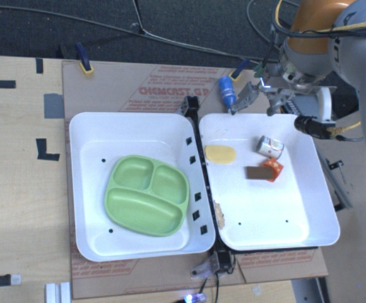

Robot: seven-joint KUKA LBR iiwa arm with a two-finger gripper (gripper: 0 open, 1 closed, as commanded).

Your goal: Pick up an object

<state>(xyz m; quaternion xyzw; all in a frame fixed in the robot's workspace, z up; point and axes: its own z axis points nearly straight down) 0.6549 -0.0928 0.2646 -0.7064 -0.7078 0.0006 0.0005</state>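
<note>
Objects for picking are recorded in the right bin, three in number, all in its far half. A small silver-and-white can is found at one o'clock from the bin's centre, lying on its side. Just beside it, at its six o'clock, a brown block is noted with an orange piece touching its right end; whether the two are one item cannot be told. A flat yellow disc is seen at ten o'clock from the bin's centre, near the left wall and well apart from the can.

The left bin is occupied by a green divided plate, laid flat near its centre.

The gripper is located over the far rim of the right bin, at twelve o'clock from the can and apart from it. Its two fingers are observed spread wide, and nothing is held between them. The orange band of the arm is seen at one o'clock from the gripper.

A blue clamp is noted just outside the bin's far rim, at nine o'clock from the gripper. Both bins are borne on a cardboard sheet, and a row of black clips is recorded along the seam between them.
</note>
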